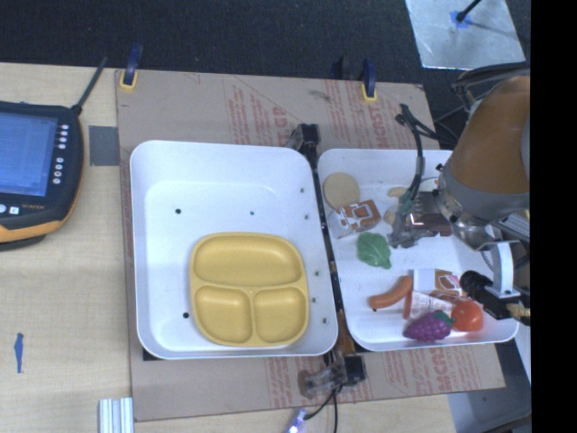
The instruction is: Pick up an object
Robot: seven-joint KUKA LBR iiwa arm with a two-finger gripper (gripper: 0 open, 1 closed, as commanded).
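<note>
The right bin (361,332) holds several toy foods: a tan round cookie (341,188), a small brown-and-white packet (358,216), a green leafy piece (374,249), an orange-red sausage (390,294), a white-and-orange packet (437,282), purple grapes (428,327) and a red tomato (467,316). My gripper (407,226) hangs low over the bin's upper middle, just right of the green piece and the brown packet. The arm's orange band (491,142) rises behind it at the right. Nothing shows between the fingers.
The left bin (162,197) carries a yellow three-compartment tray (249,289). A tablet with an orange case (36,170) lies on the bench at far left. Blue clamps (132,66) and cables sit along the cardboard's back edge.
</note>
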